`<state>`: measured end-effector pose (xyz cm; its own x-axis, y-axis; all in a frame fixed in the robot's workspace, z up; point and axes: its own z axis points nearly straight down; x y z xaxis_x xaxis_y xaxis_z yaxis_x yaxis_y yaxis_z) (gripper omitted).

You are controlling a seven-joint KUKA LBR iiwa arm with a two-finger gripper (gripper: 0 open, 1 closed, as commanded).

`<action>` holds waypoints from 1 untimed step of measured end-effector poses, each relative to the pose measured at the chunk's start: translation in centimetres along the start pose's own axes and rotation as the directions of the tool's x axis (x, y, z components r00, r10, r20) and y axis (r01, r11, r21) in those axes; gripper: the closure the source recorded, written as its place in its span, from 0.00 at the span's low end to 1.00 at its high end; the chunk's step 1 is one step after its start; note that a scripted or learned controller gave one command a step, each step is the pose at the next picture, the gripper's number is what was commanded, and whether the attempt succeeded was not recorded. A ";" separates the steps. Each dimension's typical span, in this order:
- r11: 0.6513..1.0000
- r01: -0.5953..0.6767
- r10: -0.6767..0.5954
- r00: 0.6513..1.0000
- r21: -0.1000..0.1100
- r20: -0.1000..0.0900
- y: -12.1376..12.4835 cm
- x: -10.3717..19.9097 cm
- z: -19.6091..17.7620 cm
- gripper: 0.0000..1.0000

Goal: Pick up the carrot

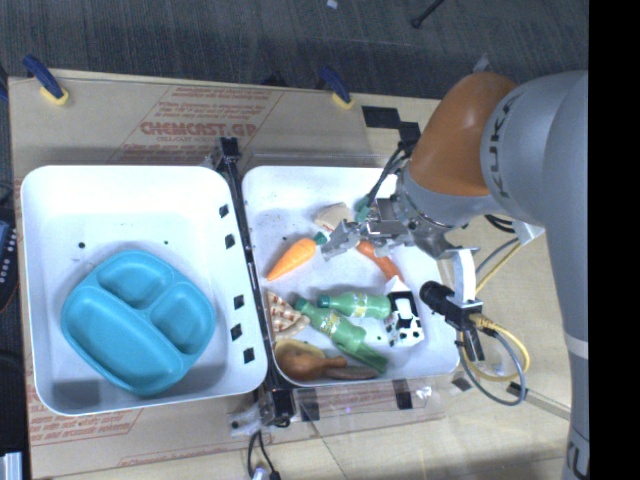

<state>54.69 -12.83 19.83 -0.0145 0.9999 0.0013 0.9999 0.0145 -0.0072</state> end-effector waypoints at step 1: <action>1.000 0.009 -0.009 1.000 0.008 0.001 3.2 3.2 9.7 0.00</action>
<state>57.74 -9.57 10.13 -0.0236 0.9997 0.0002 0.9996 0.0236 -0.0153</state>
